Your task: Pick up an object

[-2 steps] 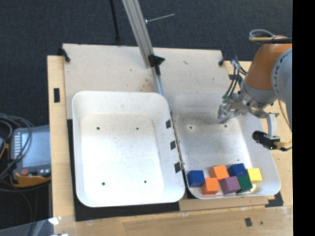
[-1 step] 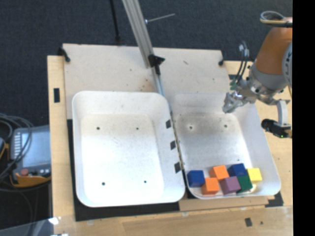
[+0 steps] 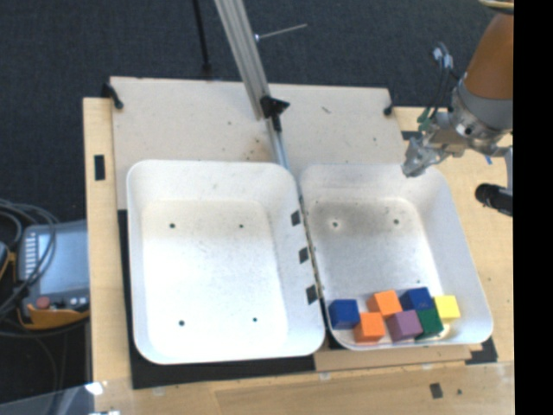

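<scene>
Nothing was picked yet: the gripper (image 3: pixel 418 161) hung over the right bin's (image 3: pixel 467 258) far rim, finger state beyond telling, well apart from the 7 blocks (image 3: pixel 393 314) clustered at its near edge.

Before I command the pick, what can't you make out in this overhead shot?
- Gripper: small and blurred over the right bin's far rim; finger state unreadable.
- Clustered blocks at the near edge: touching each other, so gaps and any block underneath are hidden.
- Arm: cut off by the frame edge.

Wooden bench (image 3: pixel 99 232): left bin (image 3: pixel 147 188), right bin (image 3: pixel 458 232) side by side.
</scene>
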Controlling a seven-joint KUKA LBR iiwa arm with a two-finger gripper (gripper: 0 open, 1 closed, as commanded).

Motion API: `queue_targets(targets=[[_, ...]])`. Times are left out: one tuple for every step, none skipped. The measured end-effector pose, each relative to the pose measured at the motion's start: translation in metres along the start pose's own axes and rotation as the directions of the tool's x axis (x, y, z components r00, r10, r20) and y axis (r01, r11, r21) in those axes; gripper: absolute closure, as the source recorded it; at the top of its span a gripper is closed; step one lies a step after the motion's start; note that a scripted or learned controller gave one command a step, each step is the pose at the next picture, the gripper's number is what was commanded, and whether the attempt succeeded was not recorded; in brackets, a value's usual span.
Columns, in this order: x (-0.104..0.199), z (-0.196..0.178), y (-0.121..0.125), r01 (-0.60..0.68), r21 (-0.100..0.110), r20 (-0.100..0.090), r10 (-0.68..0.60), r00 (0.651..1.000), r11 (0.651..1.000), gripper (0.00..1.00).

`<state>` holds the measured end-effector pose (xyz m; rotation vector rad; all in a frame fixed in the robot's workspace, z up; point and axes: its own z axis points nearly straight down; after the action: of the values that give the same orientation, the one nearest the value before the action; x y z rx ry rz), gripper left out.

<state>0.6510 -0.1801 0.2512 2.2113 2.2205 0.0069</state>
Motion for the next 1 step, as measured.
queue_targets(targets=[[-0.0017,-0.0464,0.0015,0.002,0.001,0.000,-0.002,1.000,1.000,1.00]])
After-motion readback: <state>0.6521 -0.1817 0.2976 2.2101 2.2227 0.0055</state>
